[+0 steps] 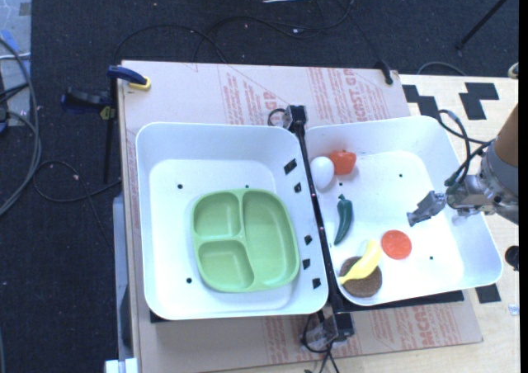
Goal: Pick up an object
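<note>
The right bin (429, 136) holds several small items: a white egg (322, 171), an orange-red tomato-like piece (343, 162), a dark green pepper (343, 217), a yellow banana (365, 261) lying over a brown disc (363, 280), and a flat red-orange disc (397, 245). My gripper (427, 207) reaches in from the right and hangs above the bin floor, up and to the right of the red-orange disc. Nothing shows between its fingers.
The left bin (165, 148) carries a green sectioned plate (244, 239). A black divider strip (309, 206) runs between the two bins. Cables trail along the bench's right side near the arm (495, 173). A blue clamp (128, 77) grips the bench's far left corner.
</note>
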{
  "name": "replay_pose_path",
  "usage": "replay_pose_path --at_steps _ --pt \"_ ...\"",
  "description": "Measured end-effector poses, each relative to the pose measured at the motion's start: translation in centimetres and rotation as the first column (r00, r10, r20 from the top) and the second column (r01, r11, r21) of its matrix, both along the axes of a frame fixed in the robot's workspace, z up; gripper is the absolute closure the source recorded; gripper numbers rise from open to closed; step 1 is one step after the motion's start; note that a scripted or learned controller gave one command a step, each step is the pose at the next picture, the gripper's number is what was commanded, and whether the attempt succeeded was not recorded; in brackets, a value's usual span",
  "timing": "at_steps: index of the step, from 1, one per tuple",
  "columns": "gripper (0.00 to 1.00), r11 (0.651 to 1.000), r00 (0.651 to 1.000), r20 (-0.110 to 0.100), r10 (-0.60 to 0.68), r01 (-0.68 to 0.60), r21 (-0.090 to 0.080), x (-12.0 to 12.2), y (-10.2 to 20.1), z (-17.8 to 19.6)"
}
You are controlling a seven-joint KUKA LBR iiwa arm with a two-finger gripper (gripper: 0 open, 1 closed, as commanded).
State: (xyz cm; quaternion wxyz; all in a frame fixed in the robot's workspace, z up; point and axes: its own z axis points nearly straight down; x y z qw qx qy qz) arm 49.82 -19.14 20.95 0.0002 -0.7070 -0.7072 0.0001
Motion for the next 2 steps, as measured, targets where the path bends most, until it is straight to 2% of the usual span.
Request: replay_pose_path --at_steps 1,2 --pt "0.00 1.000 1.000 0.005 0.000 0.000 -0.001 2.6 -1.7 -10.9" --pt "0.00 1.000 1.000 0.013 0.000 0.000 -0.005 0.2 -0.4 -11.2"
